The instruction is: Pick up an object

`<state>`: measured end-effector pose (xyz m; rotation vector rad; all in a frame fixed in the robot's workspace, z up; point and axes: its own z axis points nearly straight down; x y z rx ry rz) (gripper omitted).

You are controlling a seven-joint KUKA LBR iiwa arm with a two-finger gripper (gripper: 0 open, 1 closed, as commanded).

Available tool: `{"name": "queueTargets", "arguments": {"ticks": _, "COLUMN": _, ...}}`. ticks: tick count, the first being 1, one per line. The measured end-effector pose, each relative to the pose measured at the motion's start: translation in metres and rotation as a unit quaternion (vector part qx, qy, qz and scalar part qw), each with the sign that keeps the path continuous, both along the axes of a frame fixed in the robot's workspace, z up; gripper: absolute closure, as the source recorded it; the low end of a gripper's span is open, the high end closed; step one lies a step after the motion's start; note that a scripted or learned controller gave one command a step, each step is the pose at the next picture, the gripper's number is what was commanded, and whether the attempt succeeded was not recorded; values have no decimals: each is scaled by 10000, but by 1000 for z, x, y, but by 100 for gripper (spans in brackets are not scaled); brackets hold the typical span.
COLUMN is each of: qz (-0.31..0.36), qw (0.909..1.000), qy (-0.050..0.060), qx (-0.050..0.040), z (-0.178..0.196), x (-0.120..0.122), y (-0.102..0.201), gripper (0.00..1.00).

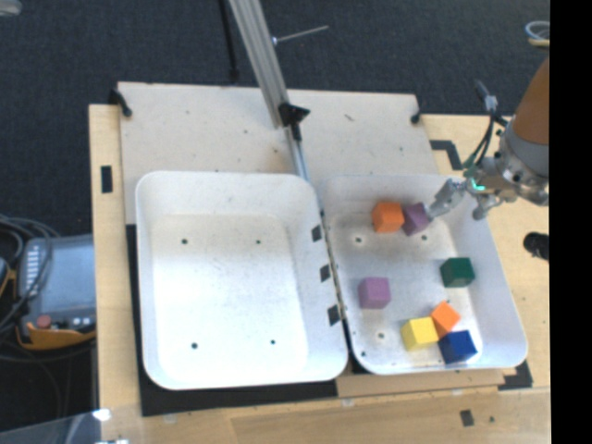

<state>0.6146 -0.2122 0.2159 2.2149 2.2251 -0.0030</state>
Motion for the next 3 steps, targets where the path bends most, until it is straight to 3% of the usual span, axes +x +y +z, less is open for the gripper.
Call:
{"name": "queueTargets", "arguments": {"ticks": 2, "qz": -23, "qw": 10000, "qy": 18, "qx": 6, "z": -115, "x": 1, "y": -1, "gripper": 0}}
{"name": "queueTargets", "arguments": {"ticks": 3, "qz": -19, "qw": 10000, "qy": -28, "qx": -5, "z": -99, "x": 3, "y": -2, "gripper": 100}}
